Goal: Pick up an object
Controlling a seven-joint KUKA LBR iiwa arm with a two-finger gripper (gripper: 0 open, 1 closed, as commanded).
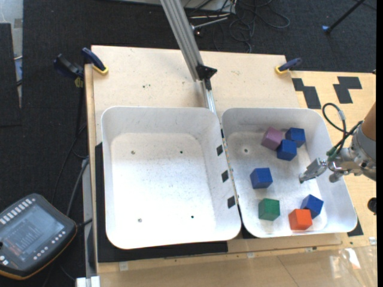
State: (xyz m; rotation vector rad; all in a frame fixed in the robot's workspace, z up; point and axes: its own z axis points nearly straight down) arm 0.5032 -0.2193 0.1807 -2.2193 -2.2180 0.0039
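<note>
In the right bin (335, 137), the gripper (313, 171) hangs near the blue cube (261, 177); finger state cannot be determined.

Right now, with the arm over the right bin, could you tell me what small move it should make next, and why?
Probably a short shift toward the blue cube just below the gripper, then descend. The gripper hovers over bare floor of the right bin, holding nothing, and that cube looks nearest, though the orange cube touches it.

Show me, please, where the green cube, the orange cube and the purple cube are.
green cube (269, 208), camera view, on its top face
orange cube (300, 219), camera view, on its top face
purple cube (273, 138), camera view, on its top face
</note>
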